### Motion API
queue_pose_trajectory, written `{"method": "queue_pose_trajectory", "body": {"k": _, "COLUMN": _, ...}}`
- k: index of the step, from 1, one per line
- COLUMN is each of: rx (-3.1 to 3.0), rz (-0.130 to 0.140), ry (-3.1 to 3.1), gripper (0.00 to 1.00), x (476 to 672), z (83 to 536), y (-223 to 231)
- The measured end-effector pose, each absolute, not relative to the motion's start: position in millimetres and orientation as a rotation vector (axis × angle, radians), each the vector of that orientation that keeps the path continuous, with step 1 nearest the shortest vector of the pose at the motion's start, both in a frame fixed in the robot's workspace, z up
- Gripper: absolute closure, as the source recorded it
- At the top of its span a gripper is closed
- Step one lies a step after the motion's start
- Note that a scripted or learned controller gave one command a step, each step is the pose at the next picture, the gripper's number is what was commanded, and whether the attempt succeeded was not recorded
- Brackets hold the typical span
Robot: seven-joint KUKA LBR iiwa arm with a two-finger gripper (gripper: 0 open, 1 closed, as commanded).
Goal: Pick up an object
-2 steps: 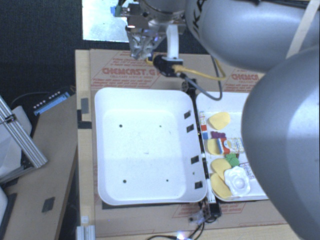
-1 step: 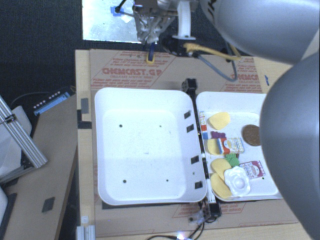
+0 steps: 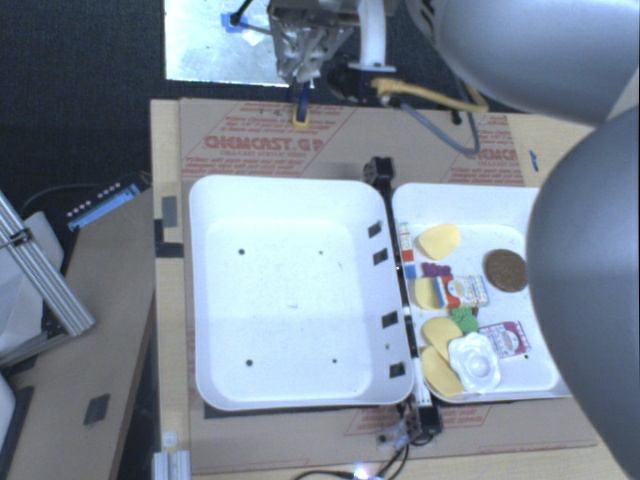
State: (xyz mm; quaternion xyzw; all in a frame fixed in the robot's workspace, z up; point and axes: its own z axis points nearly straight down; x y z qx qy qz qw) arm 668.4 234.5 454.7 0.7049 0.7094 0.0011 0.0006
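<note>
The arm (image 3: 590,268) cuts off the right bin (image 3: 470,203) along its right edge. The gripper (image 3: 300,76) hangs over the bench (image 3: 250,143) at its far edge, blurred. A small yellow-and-blue piece (image 3: 300,115) sits just under it, and I can't tell whether the gripper is open, closed or gripping that piece. Near the bin's left wall I count four yellow pieces (image 3: 438,240), one brown disc (image 3: 505,270) and one white cup (image 3: 473,360).

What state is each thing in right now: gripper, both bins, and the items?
Gripper: raised beyond the bins' far edge, a small yellow-and-blue object hanging at its fingertips.
Left bin: flat on the bench.
Right bin: holding the items, partly covered by the arm.
Brown round disc: lying flat.
Yellow pieces: lying loose in the right bin.
White cup-like item: resting at the near edge.
</note>
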Motion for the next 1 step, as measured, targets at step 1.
{"method": "queue_pose_trajectory", "body": {"k": 1, "rx": 2.214, "rz": 0.003, "ry": 2.228, "gripper": 1.00, "x": 668.2, "z": 459.1, "y": 234.5}}
